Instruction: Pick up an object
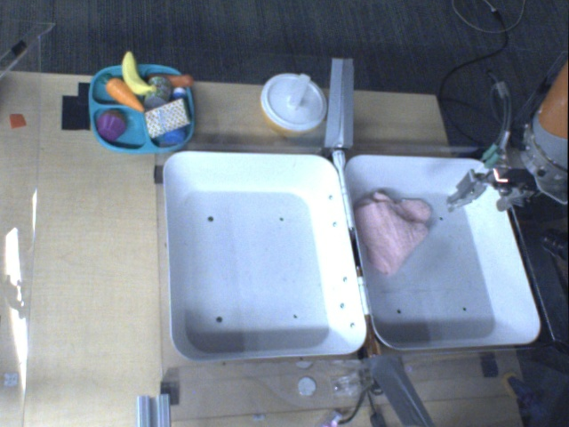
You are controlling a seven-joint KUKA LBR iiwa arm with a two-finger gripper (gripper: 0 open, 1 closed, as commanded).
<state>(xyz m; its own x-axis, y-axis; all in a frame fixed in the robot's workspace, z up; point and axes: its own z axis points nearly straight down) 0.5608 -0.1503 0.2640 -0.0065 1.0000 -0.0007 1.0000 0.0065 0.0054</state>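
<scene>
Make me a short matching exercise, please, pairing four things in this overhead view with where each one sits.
Things:
1. pink cloth
2. blue divided tray of toy food
3. white lidded cup
4. gripper

Places:
A. on the bench behind the left bin, close to the divider between the bins
B. over the upper right part of the right bin
C. lying in the right bin, against its left side
D. on the bench at the far left, behind the left bin's corner

Pairs: 1-C, 2-D, 3-A, 4-B
</scene>
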